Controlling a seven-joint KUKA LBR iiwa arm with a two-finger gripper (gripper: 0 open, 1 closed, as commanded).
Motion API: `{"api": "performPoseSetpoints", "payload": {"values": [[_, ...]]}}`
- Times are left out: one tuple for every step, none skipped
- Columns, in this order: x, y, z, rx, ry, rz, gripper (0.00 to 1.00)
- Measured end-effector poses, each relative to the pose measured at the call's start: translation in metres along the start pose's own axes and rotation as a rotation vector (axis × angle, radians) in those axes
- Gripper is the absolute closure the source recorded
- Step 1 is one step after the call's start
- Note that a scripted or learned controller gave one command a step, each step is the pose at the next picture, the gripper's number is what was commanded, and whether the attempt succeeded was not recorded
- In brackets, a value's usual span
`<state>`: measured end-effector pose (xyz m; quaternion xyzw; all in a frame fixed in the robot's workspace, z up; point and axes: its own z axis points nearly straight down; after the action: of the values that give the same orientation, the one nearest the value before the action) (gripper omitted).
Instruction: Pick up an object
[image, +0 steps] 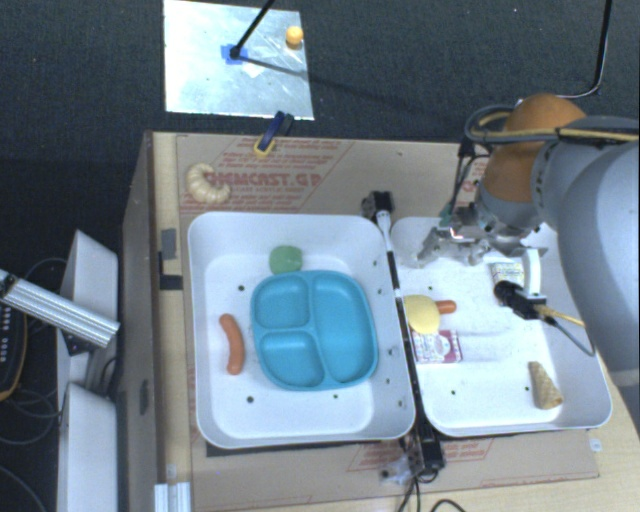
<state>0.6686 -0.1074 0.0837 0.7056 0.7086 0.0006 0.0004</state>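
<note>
- Camera view looks down on a brown cardboard-topped table (330, 175) printed in red. It stands on dark carpet (80, 100), where a silvery sheet (215, 70) lies beyond the table's far edge.
- Two shallow white bins sit side by side on the table, the left bin (225, 400) and the right bin (490, 390), with their inner walls meeting.
- A cream curled piece (205, 182) lies on the cardboard behind the left bin.
- In the left bin are a blue three-compartment plastic plate (312, 330), a green round piece (285, 259) just behind the plate, and an orange-red sausage (233, 343) beside it toward the view's left.
- In the right bin a yellow rounded piece (423, 314) lies near the left wall, with a pink-and-white packet (434, 347) touching its front edge. A tan cone (544, 384) lies well apart, near the front right corner.
- The grey arm's gripper (455, 243) hangs over the right bin's far left corner, behind the yellow rounded piece. I cannot tell whether its jaws are wide or narrow.
</note>
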Motion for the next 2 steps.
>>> {"api": "performPoseSetpoints", "payload": {"values": [[-0.034,-0.038,-0.001,0.0,-0.002,0.003,0.0],[-0.062,-0.003,-0.097,-0.007,-0.003,0.001,0.0]]}}
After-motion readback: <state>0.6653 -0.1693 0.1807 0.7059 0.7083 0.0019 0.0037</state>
